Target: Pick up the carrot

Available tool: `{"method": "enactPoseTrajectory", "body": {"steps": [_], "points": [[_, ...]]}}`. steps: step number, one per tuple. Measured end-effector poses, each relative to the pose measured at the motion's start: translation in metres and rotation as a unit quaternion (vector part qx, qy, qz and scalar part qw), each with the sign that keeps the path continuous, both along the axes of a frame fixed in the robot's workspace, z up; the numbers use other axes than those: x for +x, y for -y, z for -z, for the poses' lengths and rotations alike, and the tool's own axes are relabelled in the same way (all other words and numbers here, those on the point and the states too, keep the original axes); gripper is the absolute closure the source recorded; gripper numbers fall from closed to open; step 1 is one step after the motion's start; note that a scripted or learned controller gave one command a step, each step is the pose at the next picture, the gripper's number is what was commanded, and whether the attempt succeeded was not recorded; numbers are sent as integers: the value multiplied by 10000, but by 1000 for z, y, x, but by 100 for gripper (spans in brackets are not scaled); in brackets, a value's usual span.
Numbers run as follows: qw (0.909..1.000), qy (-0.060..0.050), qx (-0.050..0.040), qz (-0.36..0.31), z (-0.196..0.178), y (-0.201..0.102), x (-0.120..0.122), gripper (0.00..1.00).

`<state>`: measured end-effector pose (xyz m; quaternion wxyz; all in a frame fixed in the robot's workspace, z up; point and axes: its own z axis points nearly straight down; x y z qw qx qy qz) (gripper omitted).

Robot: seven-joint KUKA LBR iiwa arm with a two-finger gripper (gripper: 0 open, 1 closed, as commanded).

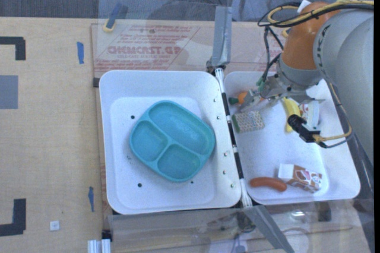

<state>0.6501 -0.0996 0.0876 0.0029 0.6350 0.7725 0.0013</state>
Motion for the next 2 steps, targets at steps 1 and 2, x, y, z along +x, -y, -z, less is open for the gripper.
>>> {"method": "enactPoseTrajectory", "body": {"steps": [1, 2], "points": [[10000, -8, -4, -45, -48, 39, 0, 0], [9926, -40, 13, 1215, -62, 52, -61, 0]]}}
